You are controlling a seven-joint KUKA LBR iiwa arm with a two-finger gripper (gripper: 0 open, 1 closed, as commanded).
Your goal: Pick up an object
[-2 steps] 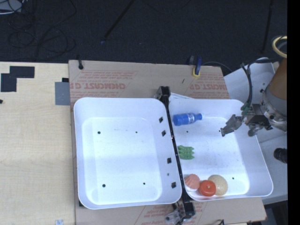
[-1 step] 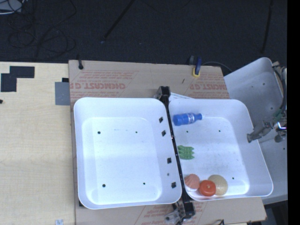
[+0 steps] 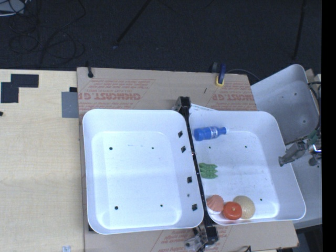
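Round red tomato-like object (image 3: 232, 210) sits at the near edge of the right-hand shallow white plastic bin (image 3: 286, 154), between a peach-coloured ball (image 3: 214, 202) and a tan ball (image 3: 245, 206). Farther in lie a green pod-shaped toy (image 3: 208, 170) and a blue bottle (image 3: 209, 133). Beyond that bin's right rim hangs the gripper (image 3: 300, 154).

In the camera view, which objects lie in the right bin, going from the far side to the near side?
Blue bottle → green item → the group at the near edge: pink ball, red ball and beige ball.
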